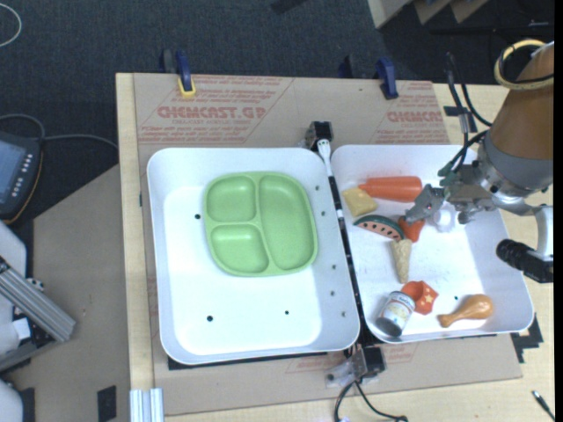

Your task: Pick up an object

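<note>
We saw two white bins side by side on the bench. The left bin (pixel 176 323) held a green divided plate (pixel 260 223), lying flat toward its upper half.

The right bin (pixel 493 319) held the loose items. A carrot (pixel 390 187) lay near the top, a yellow wedge (pixel 358 202) just left of it, and a watermelon slice (pixel 378 228) below that. An ice-cream cone (pixel 402 258) lay near the middle. Toward the lower edge we noted a small can (pixel 395 313), a red piece (pixel 421 296) touching it, and a chicken drumstick (pixel 466 309) off to the right.

The arm (pixel 526 117) reached in from the right, its gripper (pixel 426 211) low over the upper middle of the right bin, just right of the watermelon slice and below the carrot's right end. A small red-orange object (pixel 412 229) sat right at the fingertips; we could not tell whether it was between them, nor how wide the pincer stood.
</note>
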You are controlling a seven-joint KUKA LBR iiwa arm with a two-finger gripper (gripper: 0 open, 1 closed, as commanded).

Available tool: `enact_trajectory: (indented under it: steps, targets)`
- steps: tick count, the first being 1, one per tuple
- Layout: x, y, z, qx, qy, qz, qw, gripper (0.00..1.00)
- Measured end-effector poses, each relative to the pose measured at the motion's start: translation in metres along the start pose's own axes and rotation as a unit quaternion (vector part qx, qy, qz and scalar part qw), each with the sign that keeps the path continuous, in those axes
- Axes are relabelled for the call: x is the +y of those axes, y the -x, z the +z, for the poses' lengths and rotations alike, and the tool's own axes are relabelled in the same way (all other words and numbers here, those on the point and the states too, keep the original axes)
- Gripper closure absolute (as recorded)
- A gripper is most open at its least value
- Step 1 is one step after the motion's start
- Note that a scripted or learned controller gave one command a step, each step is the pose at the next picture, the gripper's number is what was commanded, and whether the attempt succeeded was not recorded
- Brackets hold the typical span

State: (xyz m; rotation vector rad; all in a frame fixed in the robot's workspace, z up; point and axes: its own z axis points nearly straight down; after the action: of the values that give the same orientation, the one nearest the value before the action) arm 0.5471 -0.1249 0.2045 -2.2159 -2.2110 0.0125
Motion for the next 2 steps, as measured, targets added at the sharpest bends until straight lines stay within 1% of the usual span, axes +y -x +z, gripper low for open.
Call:
enact_trajectory:
  steps: [1,2]
  targets:
    - [0.003,0.000,-0.007,-0.001,0.007,-0.001,1.0000,0.00]
    - [-0.008,-0.002,0.046,0.000,0.003,-0.001,1.0000,0.00]
